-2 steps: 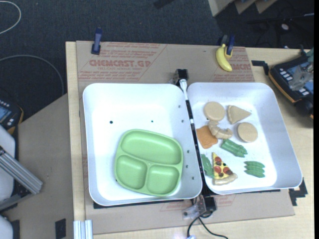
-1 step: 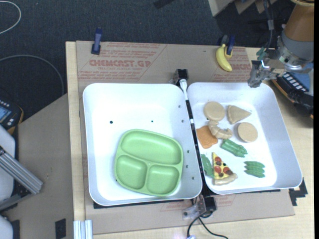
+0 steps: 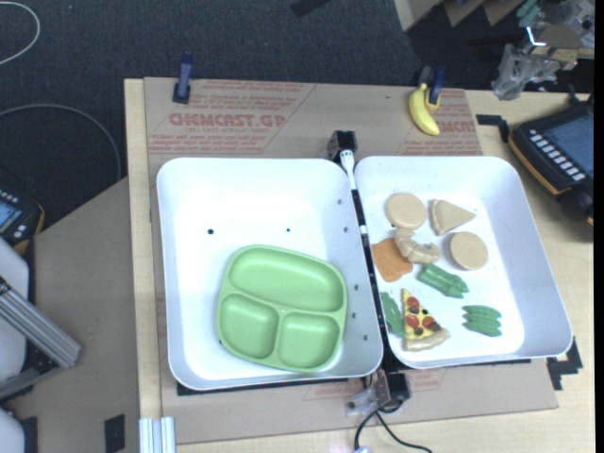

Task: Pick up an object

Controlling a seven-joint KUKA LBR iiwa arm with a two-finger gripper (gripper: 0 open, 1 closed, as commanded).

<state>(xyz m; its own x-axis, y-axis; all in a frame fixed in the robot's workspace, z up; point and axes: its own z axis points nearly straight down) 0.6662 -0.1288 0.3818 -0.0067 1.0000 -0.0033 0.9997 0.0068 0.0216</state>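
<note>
The right bin (image 3: 528, 253) holds several toy foods: a round tan disc (image 3: 408, 209), a tan wedge (image 3: 450, 216), a second tan disc (image 3: 467, 250), an orange piece (image 3: 391, 259), a beige lump (image 3: 416, 247), green pods (image 3: 442, 280) (image 3: 482, 320) and a pizza slice (image 3: 420, 319). My gripper (image 3: 522, 64) hangs at the top right, past the bench's far corner and well away from the foods. Nothing shows in it.
A green divided plate (image 3: 281, 306) lies in the left bin (image 3: 189, 206). A toy banana (image 3: 424, 111) rests on the board behind the right bin, by a blue clamp (image 3: 434, 81). A dark tablet (image 3: 562, 154) sits off the bench at right.
</note>
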